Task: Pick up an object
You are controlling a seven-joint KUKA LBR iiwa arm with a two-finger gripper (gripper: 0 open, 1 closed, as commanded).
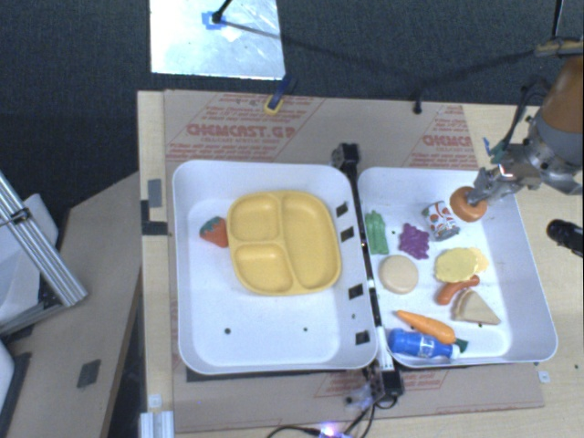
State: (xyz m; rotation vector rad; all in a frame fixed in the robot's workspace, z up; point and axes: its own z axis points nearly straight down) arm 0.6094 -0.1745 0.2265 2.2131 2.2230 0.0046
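Seemingly light, rigid and smooth, the orange toy fruit (469, 204) wants gripping across its middle; the hand (484, 182) poised over it, whether apart or together I cannot tell.

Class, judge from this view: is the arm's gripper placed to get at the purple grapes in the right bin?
Probably yes: the gripper hovers over the right bin, and the purple grapes lie uncovered nearby with nothing stacked on them.

Slanted overhead view of both bins (274, 176)
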